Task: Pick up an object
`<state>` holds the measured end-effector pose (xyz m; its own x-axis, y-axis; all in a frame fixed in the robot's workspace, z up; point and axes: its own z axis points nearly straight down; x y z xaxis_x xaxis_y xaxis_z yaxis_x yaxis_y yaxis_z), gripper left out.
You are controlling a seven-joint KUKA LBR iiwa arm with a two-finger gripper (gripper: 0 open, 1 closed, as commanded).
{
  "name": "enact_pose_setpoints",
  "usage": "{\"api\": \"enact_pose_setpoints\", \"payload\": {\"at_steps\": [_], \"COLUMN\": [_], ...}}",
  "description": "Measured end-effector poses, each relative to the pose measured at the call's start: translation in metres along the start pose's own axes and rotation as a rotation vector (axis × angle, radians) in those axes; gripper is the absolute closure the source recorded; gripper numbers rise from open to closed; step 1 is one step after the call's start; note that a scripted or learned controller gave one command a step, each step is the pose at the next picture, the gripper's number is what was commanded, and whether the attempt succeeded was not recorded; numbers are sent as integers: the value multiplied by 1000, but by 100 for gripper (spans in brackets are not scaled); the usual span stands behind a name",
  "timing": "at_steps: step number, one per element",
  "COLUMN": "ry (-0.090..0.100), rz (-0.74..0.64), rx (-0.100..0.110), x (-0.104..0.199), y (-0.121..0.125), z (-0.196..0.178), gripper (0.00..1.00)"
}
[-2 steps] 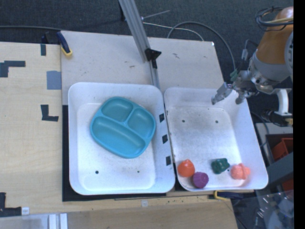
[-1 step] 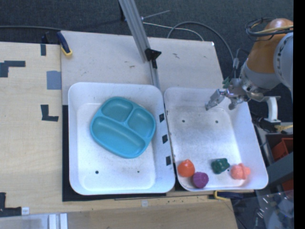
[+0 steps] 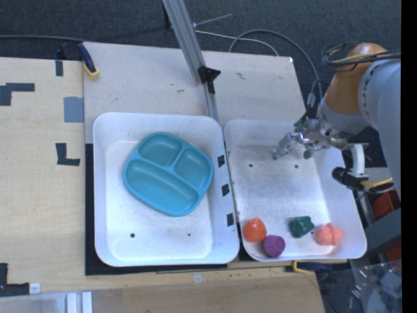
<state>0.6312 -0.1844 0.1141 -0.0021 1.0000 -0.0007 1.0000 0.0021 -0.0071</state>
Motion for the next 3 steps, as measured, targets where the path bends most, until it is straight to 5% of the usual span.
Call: {"api": "enact_pose_setpoints", "payload": {"at_steps": [1,3], "ry": [-1,-1], "rz": [-2,0], "rx": [-6,-11], "x": [1,-4], "y": [2,0], "z": [-14,-109], "gripper": [100,100]}}
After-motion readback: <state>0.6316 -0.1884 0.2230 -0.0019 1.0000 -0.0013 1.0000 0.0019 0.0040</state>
